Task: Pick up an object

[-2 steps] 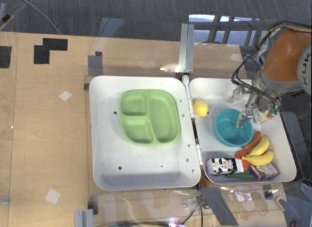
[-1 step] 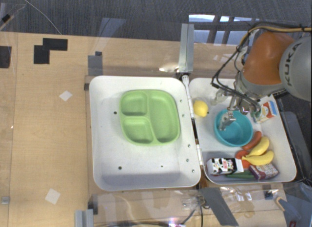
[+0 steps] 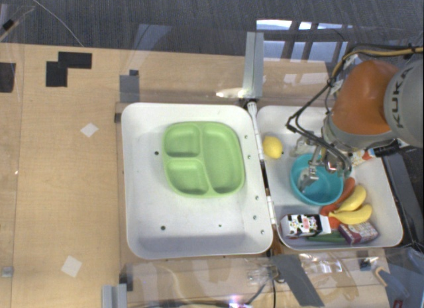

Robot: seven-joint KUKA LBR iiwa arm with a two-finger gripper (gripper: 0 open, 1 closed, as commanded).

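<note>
Blue bowl (image 3: 318, 184) in right bin (image 3: 391, 224), tool (image 3: 319, 169) above it, lemon (image 3: 272, 146) beside

A pale wooden bench (image 3: 59, 187) fills most of the scene, its grain running crosswise. Beyond its far edge lies dark grey ribbed floor (image 3: 165, 8) — carpet or matting, hard to tell which. 3 black tape marks (image 3: 66, 67) sit on the wood at the far left, 1 of them stepped like an L. 2 small pale squares (image 3: 89, 129) lie flat on the bench further forward. A grey metal bracket (image 3: 254, 65) stands upright at the far side, and bright light glints off clear sheeting (image 3: 291, 78) beside it — a reflection shows as white bars.
</note>
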